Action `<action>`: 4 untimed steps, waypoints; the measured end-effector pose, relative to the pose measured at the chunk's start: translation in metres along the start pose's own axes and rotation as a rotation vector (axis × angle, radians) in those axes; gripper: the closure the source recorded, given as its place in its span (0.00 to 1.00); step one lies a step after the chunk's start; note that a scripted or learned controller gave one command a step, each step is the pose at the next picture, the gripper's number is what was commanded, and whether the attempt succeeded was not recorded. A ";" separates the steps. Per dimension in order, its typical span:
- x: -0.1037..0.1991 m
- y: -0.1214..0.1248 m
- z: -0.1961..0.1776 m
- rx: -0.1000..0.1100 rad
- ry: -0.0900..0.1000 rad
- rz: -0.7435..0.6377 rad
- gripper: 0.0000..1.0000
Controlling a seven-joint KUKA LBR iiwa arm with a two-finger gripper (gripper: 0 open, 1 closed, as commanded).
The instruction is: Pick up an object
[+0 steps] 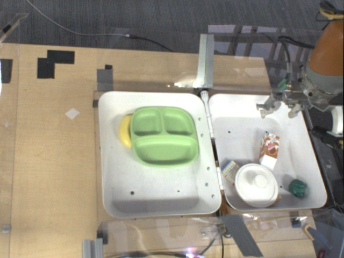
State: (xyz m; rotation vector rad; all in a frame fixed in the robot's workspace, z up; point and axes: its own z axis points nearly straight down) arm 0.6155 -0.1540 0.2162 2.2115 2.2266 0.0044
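Observation:
My gripper (280,109) hangs over the far right part of the right bin (236,117), open, with nothing between its fingers (267,107). Below it in that bin lie a red and white packet (269,148), a round white bowl (257,184), a small dark green object (297,187) and a small blue and white packet (230,169). The packet is the closest of these to the gripper, a short way toward the front. In the left bin (115,187) a green divided plate (163,135) rests partly over a yellow object (124,131).
A metal divider post (206,61) stands at the back between the two bins. The wooden bench (48,160) stretches off to the left. The arm's orange band (329,50) sits at the right edge, above the gripper.

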 end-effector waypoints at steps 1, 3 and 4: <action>-0.051 -0.033 0.121 0.000 0.000 0.045 0.00; -0.046 -0.047 0.117 -0.009 -0.003 -0.007 1.00; 0.018 -0.002 0.031 -0.003 -0.001 -0.216 1.00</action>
